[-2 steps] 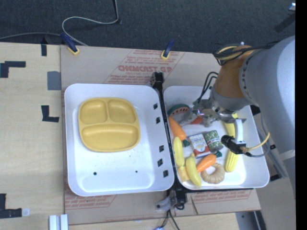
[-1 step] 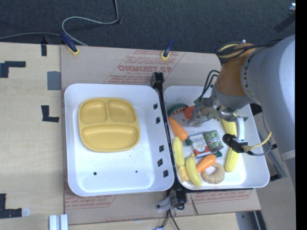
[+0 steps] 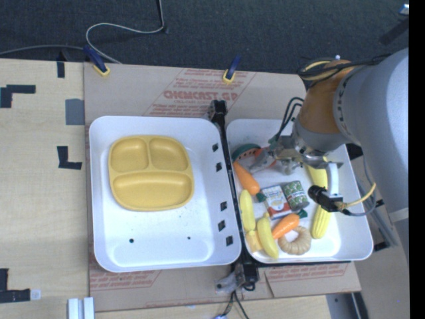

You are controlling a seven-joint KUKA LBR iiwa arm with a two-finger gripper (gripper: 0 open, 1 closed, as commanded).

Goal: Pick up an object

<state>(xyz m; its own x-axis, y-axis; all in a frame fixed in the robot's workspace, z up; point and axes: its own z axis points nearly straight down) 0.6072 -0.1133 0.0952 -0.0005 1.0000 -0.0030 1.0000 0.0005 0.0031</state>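
On the bench, seen from the fixed camera above, two shallow white bins sit side by side on a sheet of brown printed cardboard. Left bin holds a yellow plastic divided plate, round-cornered with three compartments, lying flat in the bin's upper half. Right bin holds a crowd of toy food. An orange plastic carrot lies near the bin's left wall, with a pale yellow banana-shaped piece just below it and another yellow banana piece lower still. A second orange carrot lies beside a tan ring-shaped doughnut. Two small printed packets, one white and red, one green, lie touching near the middle. A yellow corn cob lies toward the right wall.

Reaching in from the right, the grey arm with its orange band bends down over the right bin's upper part. Its gripper sits low among the objects, just above the packets and right of the first carrot, beside a dark teal rounded item. Whether its claw is wide, narrow or closed on anything cannot be told.
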